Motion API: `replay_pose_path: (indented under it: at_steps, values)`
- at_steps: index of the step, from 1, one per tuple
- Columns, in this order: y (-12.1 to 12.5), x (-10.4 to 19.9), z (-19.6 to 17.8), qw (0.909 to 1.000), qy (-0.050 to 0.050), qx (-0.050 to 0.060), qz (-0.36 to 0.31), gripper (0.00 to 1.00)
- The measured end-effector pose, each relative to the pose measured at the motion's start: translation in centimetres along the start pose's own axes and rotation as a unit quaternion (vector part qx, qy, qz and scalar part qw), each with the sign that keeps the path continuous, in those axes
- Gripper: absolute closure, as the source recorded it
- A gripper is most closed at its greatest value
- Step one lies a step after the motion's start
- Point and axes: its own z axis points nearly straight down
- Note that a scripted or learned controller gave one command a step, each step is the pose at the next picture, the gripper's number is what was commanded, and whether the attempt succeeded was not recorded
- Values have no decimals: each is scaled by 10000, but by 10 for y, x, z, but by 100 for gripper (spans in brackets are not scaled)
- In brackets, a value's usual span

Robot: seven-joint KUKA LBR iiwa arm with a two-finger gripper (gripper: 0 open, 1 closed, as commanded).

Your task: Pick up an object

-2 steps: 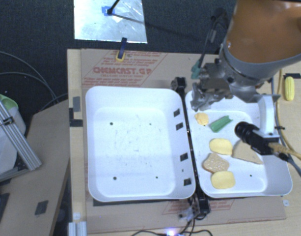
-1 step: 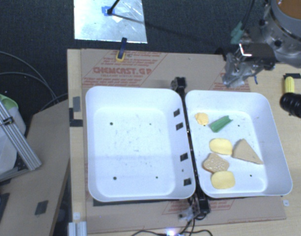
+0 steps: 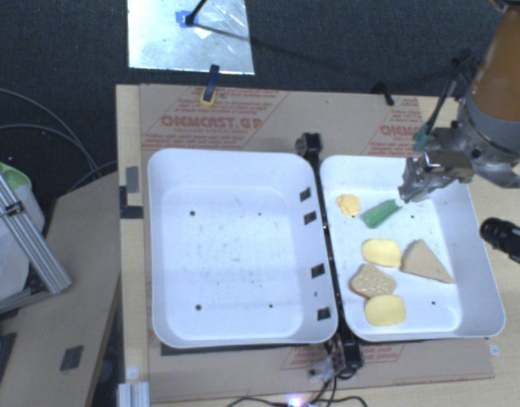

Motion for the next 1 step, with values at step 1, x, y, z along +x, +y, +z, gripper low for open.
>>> replay_pose_path:
  at_steps: [1]
  values:
    - [-23,70,-20,9999,31,-83,-94,100]
